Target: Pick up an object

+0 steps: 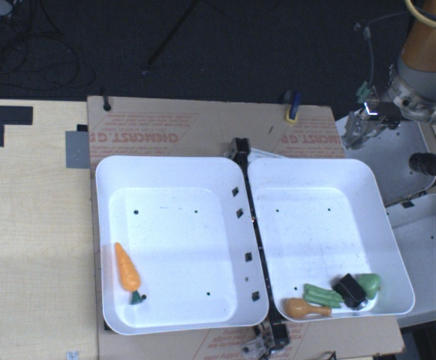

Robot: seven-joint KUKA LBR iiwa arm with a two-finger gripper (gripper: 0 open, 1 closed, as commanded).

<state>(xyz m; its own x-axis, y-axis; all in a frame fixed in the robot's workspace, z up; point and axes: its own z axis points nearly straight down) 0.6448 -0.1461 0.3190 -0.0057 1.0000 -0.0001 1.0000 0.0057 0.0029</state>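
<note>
An orange carrot [126,268] with a dark green top lies near the front left corner of the left bin [169,172]. In the right bin [315,172], at the front right corner, sit a green pod-shaped toy [322,295], a black block [350,290], a green rounded toy [368,283] and a tan pear-shaped toy [305,308], bunched together. The gripper [362,124] hangs at the upper right, beyond the far right corner of the right bin, above the grey bench, with nothing seen in it.
The two bins rest on a cardboard sheet [202,130]. A black divider strip [251,238] with clips runs between them. A blue and yellow clamp [293,106] holds the cardboard's far edge. A wooden tabletop [30,231] lies to the left.
</note>
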